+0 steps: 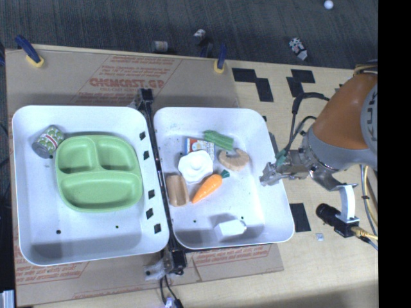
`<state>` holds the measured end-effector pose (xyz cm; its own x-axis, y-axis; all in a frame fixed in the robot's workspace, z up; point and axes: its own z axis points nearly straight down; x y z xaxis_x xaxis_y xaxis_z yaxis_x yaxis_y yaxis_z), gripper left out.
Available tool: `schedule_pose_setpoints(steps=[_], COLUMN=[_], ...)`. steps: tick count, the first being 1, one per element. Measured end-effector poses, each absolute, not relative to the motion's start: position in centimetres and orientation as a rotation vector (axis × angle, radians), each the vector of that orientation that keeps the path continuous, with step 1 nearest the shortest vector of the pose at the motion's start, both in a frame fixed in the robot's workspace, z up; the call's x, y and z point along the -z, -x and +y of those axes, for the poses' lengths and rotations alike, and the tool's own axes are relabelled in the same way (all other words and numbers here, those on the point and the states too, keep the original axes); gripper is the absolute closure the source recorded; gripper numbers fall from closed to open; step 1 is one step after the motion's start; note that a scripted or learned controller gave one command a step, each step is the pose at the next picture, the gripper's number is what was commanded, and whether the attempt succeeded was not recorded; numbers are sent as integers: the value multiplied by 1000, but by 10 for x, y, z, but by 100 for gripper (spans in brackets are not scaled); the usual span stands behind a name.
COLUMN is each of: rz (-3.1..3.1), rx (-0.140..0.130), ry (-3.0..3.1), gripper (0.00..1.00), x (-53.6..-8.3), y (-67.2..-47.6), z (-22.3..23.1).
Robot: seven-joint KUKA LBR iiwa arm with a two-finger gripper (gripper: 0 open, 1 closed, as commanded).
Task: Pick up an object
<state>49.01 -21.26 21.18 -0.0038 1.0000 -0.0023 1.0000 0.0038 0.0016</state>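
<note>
The right bin (257,218) holds a cluster of toy food: an orange carrot (207,187), a tan bread roll (176,190), a white round piece (195,165), a beige bagel-like ring (234,160), a green stick (219,138) and a small carton (194,145). A white block (229,227) lies near the bin's front wall. My gripper (271,172) hovers at the bin's right rim, to the right of the cluster, with nothing seen between its fingers.
The left bin (32,236) holds a green divided plate (99,171) and a small crumpled can (47,140) at its back left. The arm's grey and orange body (343,130) stands right of the bins over the cardboard bench. Clamps sit along the back edge.
</note>
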Motion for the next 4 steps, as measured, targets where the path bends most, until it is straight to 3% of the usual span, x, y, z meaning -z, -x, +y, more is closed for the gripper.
schedule_pose_setpoints(steps=[1, 2, 3, 4], rz=[2226, 2230, 2233, 2234], rx=[1, 1, 3, 4], ry=[-2215, -2216, -2212, -2211], gripper=[0, 0, 100, 0], x=[-211, -92, -102, -102], y=[-490, -494, -495, -494], z=[-212, -202, -202, -202])
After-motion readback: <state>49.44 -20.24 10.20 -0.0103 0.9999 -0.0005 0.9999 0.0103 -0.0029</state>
